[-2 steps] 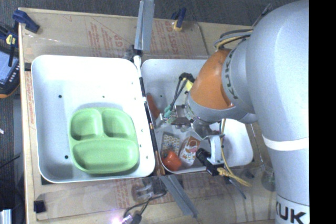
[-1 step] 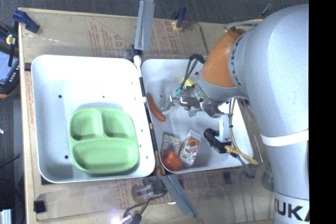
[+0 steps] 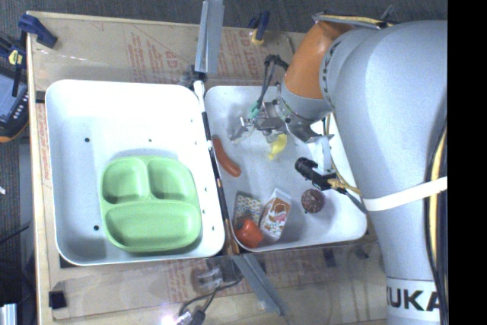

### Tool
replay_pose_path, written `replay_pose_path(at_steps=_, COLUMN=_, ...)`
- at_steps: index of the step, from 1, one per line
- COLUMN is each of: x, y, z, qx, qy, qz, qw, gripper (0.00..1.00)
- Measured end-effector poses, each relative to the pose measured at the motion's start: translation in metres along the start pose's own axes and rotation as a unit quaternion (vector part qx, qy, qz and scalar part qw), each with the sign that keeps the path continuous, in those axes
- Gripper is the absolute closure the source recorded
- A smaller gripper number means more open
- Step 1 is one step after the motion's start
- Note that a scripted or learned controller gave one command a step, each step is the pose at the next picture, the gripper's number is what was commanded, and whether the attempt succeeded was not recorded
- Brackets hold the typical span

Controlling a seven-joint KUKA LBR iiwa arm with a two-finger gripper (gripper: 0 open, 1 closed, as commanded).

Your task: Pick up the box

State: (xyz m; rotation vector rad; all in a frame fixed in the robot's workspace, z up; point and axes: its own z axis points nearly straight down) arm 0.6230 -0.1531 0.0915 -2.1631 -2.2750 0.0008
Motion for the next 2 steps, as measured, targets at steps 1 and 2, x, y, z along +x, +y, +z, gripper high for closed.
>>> replay_pose_path(at_steps=1, x=0.002, y=0.035, z=-0.002, qx=-0.002, qy=0.000, qz=-0.090, qw=0.9959, gripper=0.00)
replay_pose_path(at_steps=2, x=0.047, y=-0.033, z=-0.010, qx=-0.008, qy=-0.006, qz=-0.066, qw=0.9978, gripper=0.00)
